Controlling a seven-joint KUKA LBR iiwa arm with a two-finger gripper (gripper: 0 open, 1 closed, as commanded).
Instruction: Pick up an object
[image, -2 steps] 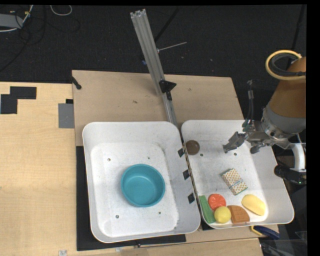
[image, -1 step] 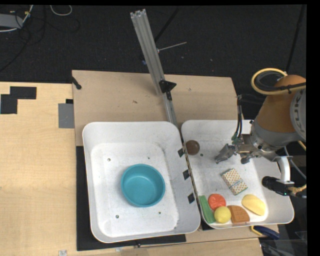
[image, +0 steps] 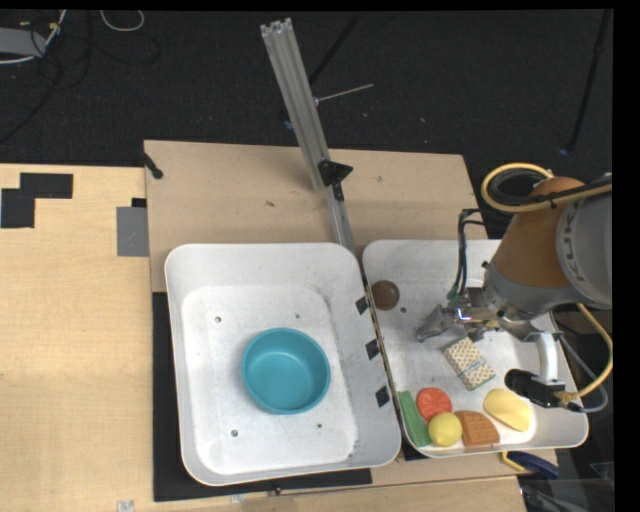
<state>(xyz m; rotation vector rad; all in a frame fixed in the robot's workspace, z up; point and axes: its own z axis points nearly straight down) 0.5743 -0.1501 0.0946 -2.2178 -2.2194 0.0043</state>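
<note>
From my seat at the remote station I see the two white bins side by side on the bench, the left bin (image: 200, 280) holding a blue bowl (image: 286, 370) that sits upright a little right of its middle. The right bin (image: 420, 265) carries the clutter: a small brown ball (image: 384, 294) lies near its left wall toward the far end, and along the near edge I count a green stick (image: 410, 418) lying by the left wall, a red round piece (image: 434, 402), a yellow ball (image: 445, 430) just in front of it, an orange-brown block (image: 479, 429) beside that, and a yellow lemon-like piece (image: 507, 408) toward the right. A small checkered packet (image: 469, 363) lies tilted in the middle of this bin, apart from the row of pieces at the near edge. The arm (image: 545, 250) reaches in from the right with its orange band above the wrist, and the gripper (image: 447, 323) hangs low over the bin floor, just beyond the packet and near it. I think the dark metal tips sit close to the bin floor, but the view is too murky there, and I cannot tell whether the pincer is apart or together. Nothing shows between its tips that I could call held.
</note>
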